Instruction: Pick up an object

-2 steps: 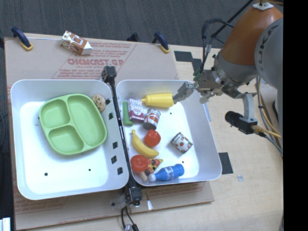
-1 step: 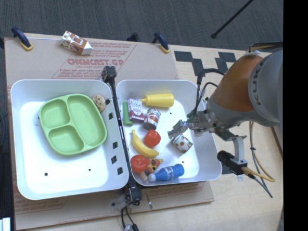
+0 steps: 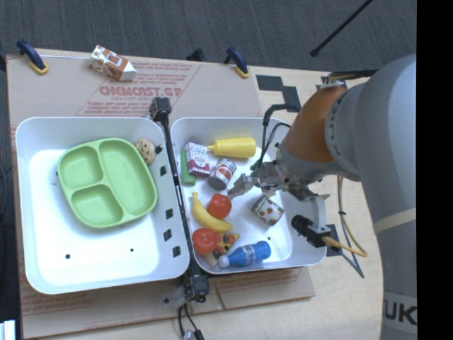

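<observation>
Gripper (image 3: 244, 185) hangs just right of the small can (image 3: 222, 173) — nothing visibly held, fingers too unclear to judge — banana (image 3: 209, 218) below.

The pincer (image 3: 248, 183) hung open over the right bin (image 3: 283, 257), just beside a small can (image 3: 223, 172) at its nine o'clock. A green divided plate (image 3: 106, 183) lay in the left bin (image 3: 42, 261).

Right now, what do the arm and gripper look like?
The arm is bulky, rounded and grey, with an orange band above the wrist and part of white lettering near its base. Thin black cables loop beside the wrist, and a yellow cable trails below. The gripper is small, metallic and grey.
</observation>
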Tool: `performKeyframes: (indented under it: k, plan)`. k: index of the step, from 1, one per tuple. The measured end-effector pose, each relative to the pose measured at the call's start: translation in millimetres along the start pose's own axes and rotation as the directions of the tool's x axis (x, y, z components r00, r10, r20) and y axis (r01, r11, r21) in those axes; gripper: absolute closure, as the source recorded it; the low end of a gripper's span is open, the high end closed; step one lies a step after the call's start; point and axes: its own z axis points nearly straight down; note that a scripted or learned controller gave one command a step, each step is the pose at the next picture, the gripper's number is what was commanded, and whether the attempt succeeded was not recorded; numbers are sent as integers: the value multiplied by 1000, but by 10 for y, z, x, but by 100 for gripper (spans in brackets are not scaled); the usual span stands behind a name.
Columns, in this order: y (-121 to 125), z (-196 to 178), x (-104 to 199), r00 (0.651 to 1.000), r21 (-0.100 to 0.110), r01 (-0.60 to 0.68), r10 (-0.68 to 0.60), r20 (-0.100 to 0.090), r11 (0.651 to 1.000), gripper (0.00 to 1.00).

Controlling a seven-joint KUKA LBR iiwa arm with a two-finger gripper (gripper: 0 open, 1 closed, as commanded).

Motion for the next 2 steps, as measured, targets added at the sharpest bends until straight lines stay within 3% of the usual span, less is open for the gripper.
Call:
performKeyframes:
  k: [1,2]
  plan:
    - [2,-106,-2,1000,1,3,-3,0,1000,100]
    - [225,-1335,-154,1000,-8,-3,3,2,1000,100]
